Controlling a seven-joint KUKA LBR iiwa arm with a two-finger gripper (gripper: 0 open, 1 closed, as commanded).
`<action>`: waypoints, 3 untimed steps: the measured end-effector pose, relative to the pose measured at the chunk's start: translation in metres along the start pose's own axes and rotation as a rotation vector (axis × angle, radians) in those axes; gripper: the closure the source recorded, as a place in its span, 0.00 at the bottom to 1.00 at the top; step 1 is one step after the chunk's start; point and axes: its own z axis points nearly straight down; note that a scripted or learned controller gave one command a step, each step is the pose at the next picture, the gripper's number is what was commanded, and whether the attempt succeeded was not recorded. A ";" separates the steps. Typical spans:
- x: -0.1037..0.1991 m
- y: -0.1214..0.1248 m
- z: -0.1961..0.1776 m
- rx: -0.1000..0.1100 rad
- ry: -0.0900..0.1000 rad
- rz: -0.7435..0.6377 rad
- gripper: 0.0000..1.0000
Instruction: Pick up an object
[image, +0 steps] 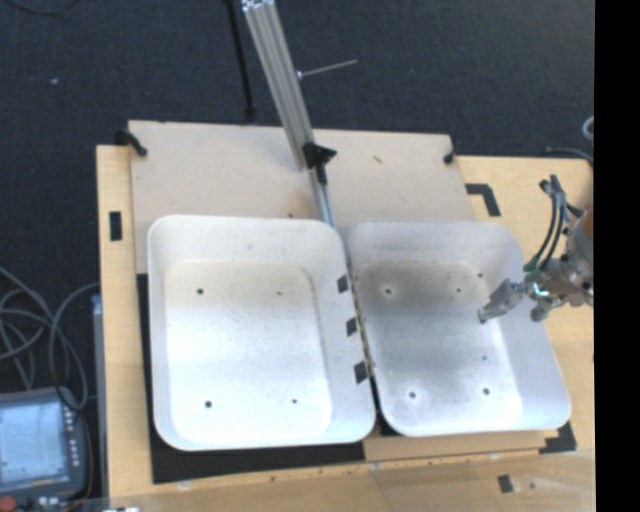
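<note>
My gripper (512, 310) hangs over the right edge of the right white bin (440, 400), reaching in from the right. Its two grey fingers (494, 303) are spread apart, open, with nothing between them. Beneath the fingers I see only the bin's scuffed, grey-stained floor. The left white bin (250, 420) lies beside it, its floor speckled and bare white.
A slanted aluminium rail (285, 90) runs from the top down to the seam between the bins. Black clips (352, 327) line that seam. A beige board (230, 170) lies behind the bins. A screen pendant (35, 450) and cables (40, 320) sit off the bench's left.
</note>
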 end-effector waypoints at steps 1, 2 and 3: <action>0.000 0.001 -0.002 -0.005 -0.001 -0.001 0.00; -0.003 0.010 0.053 0.000 -0.003 0.003 0.00; 0.002 0.011 0.114 0.002 -0.002 0.004 0.00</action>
